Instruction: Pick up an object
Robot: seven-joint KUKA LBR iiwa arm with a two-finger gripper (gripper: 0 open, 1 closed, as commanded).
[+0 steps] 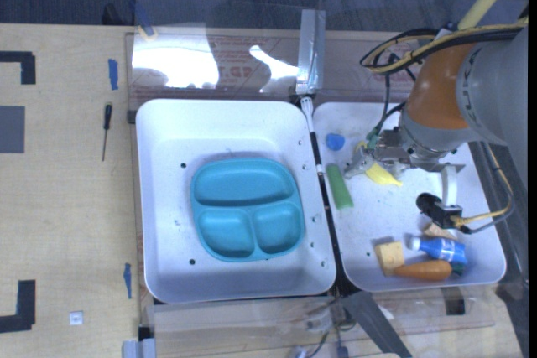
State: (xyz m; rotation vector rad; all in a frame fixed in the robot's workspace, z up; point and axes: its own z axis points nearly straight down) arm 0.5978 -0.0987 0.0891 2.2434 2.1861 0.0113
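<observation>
Objects on offer: 6 loose things lie in the right shallow white bin (pixel 369 218); any 1 of them would serve the task.
Nearest row: an orange carrot-shaped toy (pixel 424 270) lies flat by the front wall. A tan block (pixel 388 254) touches its left end and a blue-and-white tube (pixel 440 249) lies just behind it.
Middle: a green plastic stick (pixel 340 186) lies lengthwise beside the wall shared with the other bin, apart from the front cluster. A yellow plastic wedge (pixel 384 175) sits on bare floor to its right.
Gripper: the gripper (pixel 369 159) is low over the bin, just behind the yellow plastic wedge at its far-left edge. I cannot tell whether they touch, nor whether the gripper is clenched or released. Nothing can be seen held in it.
Farther: a small blue plastic lump (pixel 336 142) lies alone toward the far-left corner.
Left bin: the left shallow white bin (pixel 168 138) holds a teal 3-compartment plastic tray (pixel 247 208), well apart from the gripper.
Step in hand: by my reading, the approach to the yellow plastic wedge, the thing closest to the gripper; no lift has begun.
Next move calls for: centring over the wedge, closing on its narrow sides and rising straight up. The piece looks small and angled, so it may slip out.
</observation>
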